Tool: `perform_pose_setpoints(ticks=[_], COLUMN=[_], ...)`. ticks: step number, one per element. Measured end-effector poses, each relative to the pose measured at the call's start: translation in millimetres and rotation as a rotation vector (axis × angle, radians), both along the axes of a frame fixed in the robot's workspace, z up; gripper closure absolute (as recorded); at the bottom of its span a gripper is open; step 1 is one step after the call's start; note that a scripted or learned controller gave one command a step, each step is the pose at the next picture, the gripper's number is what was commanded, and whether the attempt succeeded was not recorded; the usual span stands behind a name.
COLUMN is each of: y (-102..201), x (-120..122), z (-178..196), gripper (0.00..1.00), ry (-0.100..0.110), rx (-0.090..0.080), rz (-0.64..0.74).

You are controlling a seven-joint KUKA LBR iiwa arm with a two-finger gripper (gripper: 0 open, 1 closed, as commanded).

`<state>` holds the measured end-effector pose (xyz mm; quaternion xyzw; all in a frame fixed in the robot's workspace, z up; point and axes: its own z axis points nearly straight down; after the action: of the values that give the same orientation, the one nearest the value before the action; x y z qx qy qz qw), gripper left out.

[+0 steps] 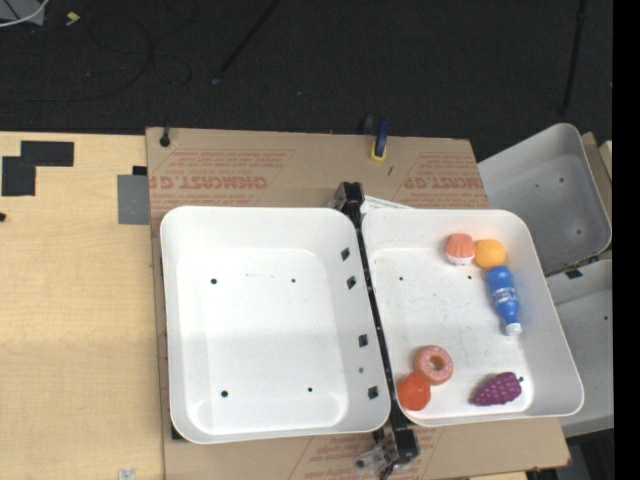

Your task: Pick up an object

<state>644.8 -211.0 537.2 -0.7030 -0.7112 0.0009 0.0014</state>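
Camera view: blue bottle (pixel 502 299) lies lengthwise, cap seemingly toward the near edge; gripper's state unknowable.

clamp (pixel 392 453) cut off by bottom edge, grey metal plate (pixel 555 193) cropped at right

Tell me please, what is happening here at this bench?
Nothing is being handled at this moment. Two white bins sit side by side. The right bin holds six small things: a pink cupcake, an orange fruit, a blue bottle, a pink donut, a red-orange fruit and purple grapes. All lie untouched, so the pick has not started.
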Motion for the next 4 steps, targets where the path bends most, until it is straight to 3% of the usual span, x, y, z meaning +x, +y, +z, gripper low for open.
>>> perform_pose_setpoints(ticks=[4], y=[0.1], x=[0.0], z=[0.0], gripper=[1.0], ry=[0.0], rx=[0.0], rz=[0.002])
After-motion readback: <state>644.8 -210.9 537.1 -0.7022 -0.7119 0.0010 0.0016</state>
